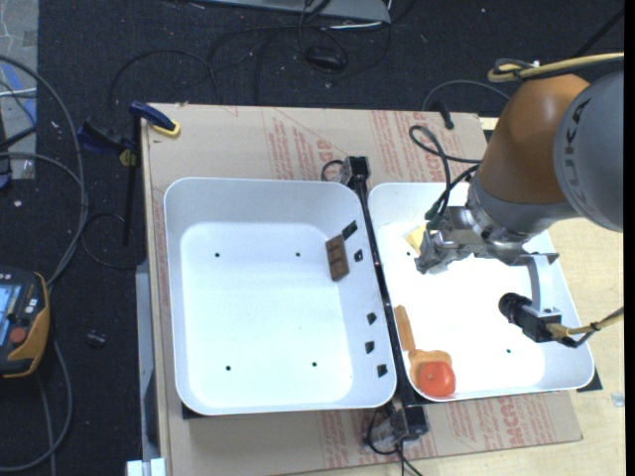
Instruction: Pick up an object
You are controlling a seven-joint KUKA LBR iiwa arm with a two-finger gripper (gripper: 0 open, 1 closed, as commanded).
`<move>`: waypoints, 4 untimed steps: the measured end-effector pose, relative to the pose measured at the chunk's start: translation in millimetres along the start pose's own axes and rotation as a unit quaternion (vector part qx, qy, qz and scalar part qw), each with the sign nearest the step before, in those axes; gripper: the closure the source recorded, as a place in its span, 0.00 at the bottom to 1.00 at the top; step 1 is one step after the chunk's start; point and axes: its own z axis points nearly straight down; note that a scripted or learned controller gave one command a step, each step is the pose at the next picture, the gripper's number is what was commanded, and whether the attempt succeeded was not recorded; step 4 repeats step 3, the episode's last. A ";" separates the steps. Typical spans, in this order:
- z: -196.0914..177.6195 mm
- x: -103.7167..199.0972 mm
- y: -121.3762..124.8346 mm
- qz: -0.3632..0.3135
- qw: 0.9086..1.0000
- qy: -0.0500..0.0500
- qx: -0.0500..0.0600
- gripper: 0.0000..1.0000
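I have the arm (600,157) reaching in from the right of the camera view, its grey link thick and close to the lens. The orange band (531,142) sits just above the wrist (496,216), which bends down and toward the left. The gripper (435,252) hangs at the end, angled down and leftward. From this slant I cannot judge its tip.

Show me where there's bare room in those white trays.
The left bin is bare left of the brown block by its right wall. The right bin is crowded: the tool beside a yellow piece, a red ball at the near-left corner.
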 end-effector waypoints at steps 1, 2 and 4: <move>0.4 58.9 19.3 0.000 1.000 0.000 0.000 1.00; 4.3 101.6 41.8 0.000 1.000 0.000 0.000 1.00; -3.1 141.4 54.8 0.001 1.000 0.000 -0.001 1.00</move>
